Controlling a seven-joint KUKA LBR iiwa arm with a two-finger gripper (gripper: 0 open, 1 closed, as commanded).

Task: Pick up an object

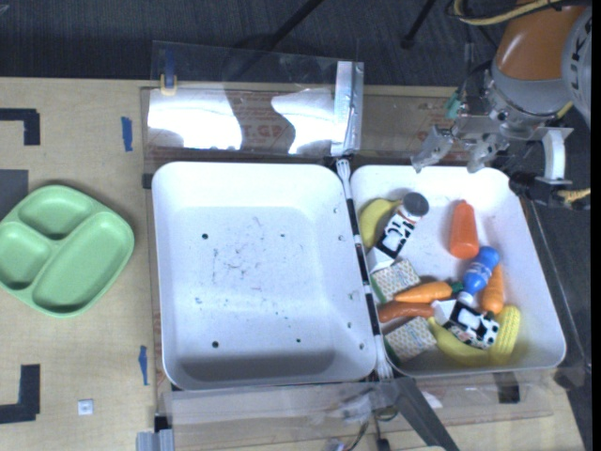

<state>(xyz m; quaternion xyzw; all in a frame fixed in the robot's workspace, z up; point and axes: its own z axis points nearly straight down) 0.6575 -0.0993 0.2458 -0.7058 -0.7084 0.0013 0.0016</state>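
Orange carrot (462,228) in right bin (540,280), open empty pincer (458,154) above rim.

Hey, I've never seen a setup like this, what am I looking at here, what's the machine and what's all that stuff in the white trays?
This is one picture from a camera fixed above a bench, looking down at a slant. The grey and orange machine at the upper right is a robot arm; its claw hangs over the back edge of the right bin with nothing between its fingers. That bin holds toy-like items: a banana, an orange carrot shape, a small blue bottle, a black-and-white bottle and more. The left bin sits beside it. A green divided plate lies at the far left.
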